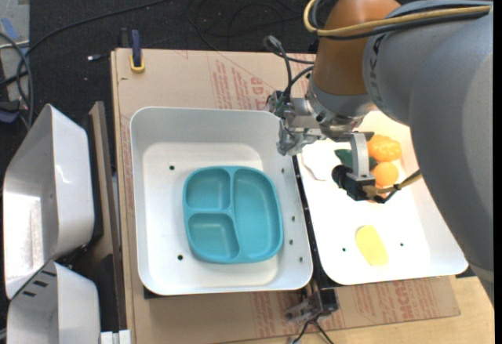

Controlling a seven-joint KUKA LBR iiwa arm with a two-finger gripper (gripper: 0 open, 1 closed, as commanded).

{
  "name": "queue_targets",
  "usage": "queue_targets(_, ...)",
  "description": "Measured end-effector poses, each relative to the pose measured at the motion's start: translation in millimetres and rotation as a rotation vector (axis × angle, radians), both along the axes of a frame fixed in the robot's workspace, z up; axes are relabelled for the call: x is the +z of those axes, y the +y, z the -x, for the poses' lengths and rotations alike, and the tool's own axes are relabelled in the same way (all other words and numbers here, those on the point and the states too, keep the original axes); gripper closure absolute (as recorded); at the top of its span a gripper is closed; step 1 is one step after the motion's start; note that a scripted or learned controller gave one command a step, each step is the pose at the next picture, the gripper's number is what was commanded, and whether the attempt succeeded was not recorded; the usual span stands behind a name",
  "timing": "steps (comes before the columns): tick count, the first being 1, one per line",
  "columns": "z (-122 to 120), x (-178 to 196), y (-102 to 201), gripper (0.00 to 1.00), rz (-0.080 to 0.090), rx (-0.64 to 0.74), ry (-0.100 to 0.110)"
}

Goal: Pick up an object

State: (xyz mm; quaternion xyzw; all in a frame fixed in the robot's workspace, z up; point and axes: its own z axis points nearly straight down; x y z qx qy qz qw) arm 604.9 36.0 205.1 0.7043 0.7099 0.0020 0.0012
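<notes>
My gripper (pixel 287 133) hangs low at the back of the bench, over the wall between the two bins and at the right bin's (pixel 427 255) back left corner. Nothing shows held in it. In the right bin a yellow oblong object (pixel 371 244) lies near the front. Two orange rounded objects (pixel 385 150) (pixel 387 174) sit at the back, partly under the arm. A dark green object (pixel 343 155) peeks out beside them. The left bin (pixel 149 178) holds a teal divided plate (pixel 233 213) in its middle.
The grey arm with its orange band (pixel 353 37) covers the back and right of the right bin. Both bins rest on a cardboard sheet (pixel 196 76). White containers (pixel 47 178) stand off the bench at the left.
</notes>
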Motion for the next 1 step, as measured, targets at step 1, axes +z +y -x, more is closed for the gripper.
queue_targets(1,-35.1,26.8,42.3,1.0,-0.001,0.0,-0.001)
